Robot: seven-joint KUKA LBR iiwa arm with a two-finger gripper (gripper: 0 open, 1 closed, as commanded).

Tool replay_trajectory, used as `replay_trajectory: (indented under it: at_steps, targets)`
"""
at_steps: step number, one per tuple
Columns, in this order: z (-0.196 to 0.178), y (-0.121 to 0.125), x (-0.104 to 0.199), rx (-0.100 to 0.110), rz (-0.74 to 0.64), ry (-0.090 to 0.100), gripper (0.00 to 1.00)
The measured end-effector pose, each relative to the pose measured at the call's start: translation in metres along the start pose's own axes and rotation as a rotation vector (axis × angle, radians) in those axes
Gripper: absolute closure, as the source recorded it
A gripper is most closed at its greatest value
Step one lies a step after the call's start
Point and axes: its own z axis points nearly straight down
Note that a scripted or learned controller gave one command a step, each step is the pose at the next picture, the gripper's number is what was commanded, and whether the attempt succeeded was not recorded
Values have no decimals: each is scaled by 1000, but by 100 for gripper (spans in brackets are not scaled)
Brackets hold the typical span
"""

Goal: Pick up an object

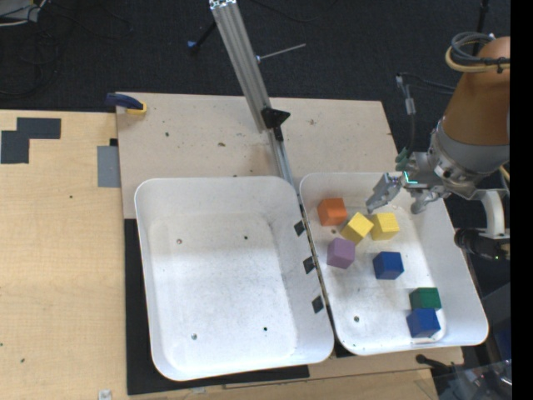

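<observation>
End effector [388, 192]: above your yellow cubes [360, 227], lined up to grab; grip state, can't tell.
Right bin [466, 323]: holds every cube.

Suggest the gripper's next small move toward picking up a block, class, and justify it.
Probably lower the gripper toward the yellow block lying just below it in the right bin. It hangs above the blocks, gripping nothing, and that block is nearest.

Dark carpet floor [125, 32] lay behind, cables [25, 2] at top left. Pale wood desk [58, 248] carried grey patches, a beige board [208, 136], slanted aluminium rail [241, 57], blue-yellow clamp [127, 102].
</observation>
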Motion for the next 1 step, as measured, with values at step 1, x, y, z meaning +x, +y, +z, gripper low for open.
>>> replay_trajectory:
  at_steps: [1]
  targets:
    - [44, -1, -2, 5, -1, 0, 0]
